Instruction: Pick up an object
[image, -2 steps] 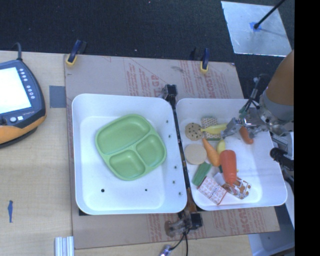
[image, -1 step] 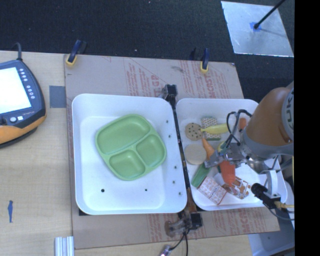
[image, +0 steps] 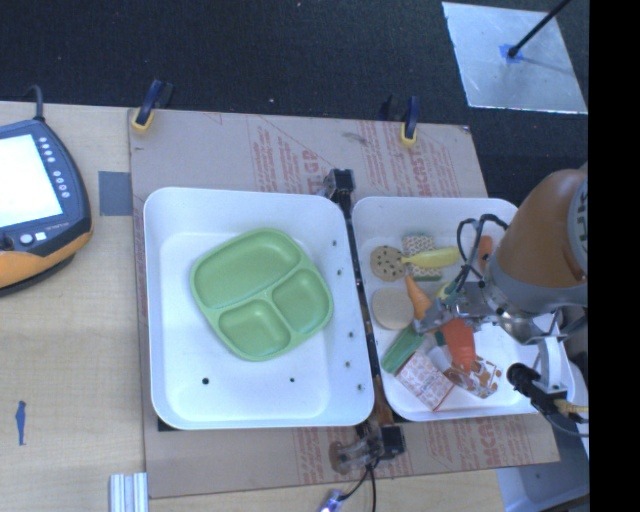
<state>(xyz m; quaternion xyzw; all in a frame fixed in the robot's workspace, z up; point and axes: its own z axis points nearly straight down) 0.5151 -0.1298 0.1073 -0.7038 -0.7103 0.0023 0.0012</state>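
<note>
The right bin (image: 372, 222) holds several toy foods: a brown cookie (image: 386, 262), a yellow corn cob (image: 433, 258), an orange carrot (image: 415, 293), a tan round piece (image: 389, 308), a green stick (image: 402, 350), a red-orange piece (image: 459, 343) and a patterned packet (image: 424, 379). My gripper (image: 438, 316) is low over the middle of this bin, between the carrot and the red-orange piece. The orange-banded wrist (image: 540, 240) hides the bin's right part. Whether anything is held is hidden.
The left bin (image: 170, 380) carries a green divided plate (image: 262, 293). A handheld control pad (image: 35, 200) lies on the bench at far left. Clamps (image: 410, 118) hold the cardboard sheet at the back. Black cables (image: 470, 232) loop off the wrist.
</note>
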